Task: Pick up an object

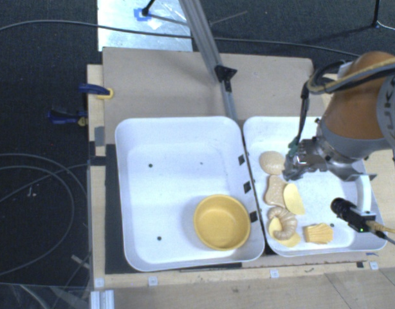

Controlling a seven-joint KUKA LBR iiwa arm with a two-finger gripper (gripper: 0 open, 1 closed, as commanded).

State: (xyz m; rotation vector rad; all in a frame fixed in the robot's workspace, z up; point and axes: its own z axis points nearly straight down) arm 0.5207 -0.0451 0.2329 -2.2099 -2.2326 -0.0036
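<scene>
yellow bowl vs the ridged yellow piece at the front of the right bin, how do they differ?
The yellow bowl is round and hollow, sitting upright in the left bin; the ridged yellow piece is blocky and lies flat in the right bin. The bowl is far larger. The bowl sits alone; the ridged piece lies among other items. Both share a similar yellow colour.

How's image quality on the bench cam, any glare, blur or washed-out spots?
Camera view: soft and low-res overall, fine edges fuzzy. The right bin and left bin are near blown-out white, with faint shadows. The pale food pieces blend together against it; the yellow bowl reads clearly. The tool is dark and smeared, detail lost. Bright glare patch on the floor at top.
</scene>
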